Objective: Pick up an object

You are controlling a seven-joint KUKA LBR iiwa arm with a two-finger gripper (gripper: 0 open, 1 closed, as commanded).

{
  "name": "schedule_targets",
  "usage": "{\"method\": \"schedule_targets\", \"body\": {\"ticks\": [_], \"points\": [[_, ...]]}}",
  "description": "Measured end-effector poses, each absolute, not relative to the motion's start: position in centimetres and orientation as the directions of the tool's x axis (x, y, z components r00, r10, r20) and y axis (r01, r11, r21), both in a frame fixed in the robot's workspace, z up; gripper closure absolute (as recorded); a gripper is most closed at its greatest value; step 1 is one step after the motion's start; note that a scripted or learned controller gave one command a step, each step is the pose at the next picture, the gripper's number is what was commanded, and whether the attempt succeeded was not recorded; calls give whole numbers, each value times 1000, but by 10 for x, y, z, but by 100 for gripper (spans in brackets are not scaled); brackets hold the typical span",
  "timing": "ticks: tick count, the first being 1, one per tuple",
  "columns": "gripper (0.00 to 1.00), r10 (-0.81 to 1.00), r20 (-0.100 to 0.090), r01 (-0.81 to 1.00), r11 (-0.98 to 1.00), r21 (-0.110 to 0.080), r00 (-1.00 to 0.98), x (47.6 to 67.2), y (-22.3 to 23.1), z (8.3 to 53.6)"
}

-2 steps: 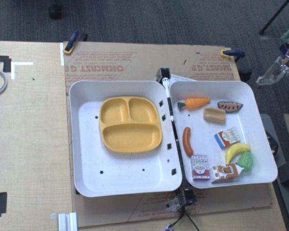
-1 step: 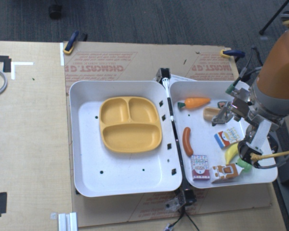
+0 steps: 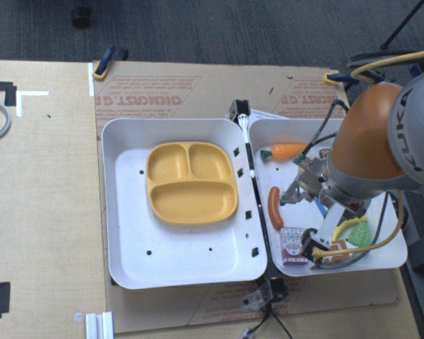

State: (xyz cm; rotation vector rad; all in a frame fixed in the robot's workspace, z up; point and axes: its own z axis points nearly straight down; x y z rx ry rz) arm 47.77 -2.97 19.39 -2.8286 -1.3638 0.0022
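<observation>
A small pink and white box (image 3: 291,244) lies at the near edge of the right bin (image 3: 285,122), close to the wall it shares with the left bin (image 3: 107,189). Just behind the box lies a red sausage (image 3: 274,207), long and thin, running along that same wall. At the far end of the right bin lies an orange carrot (image 3: 285,150) with a green top. A yellow-green toy (image 3: 356,230) lies near the right side of this bin, partly under the arm.

The big grey and orange arm (image 3: 367,143) reaches in from the right and hangs over the right bin. Its end effector (image 3: 297,191) is low over the bin, just beside the sausage and between the carrot and the box. Nothing can be seen held in it. The arm hides too much of it, so it cannot be told whether it is open or closed.

The left bin holds a yellow plate (image 3: 191,182) with three parts, lying flat near the middle. Both bins sit side by side on brown card on the table (image 3: 42,189).
</observation>
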Motion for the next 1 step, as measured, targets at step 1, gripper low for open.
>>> {"method": "schedule_targets", "body": {"ticks": [1], "points": [[0,984,0,984,-180,-1,180,478,-1,192]]}}
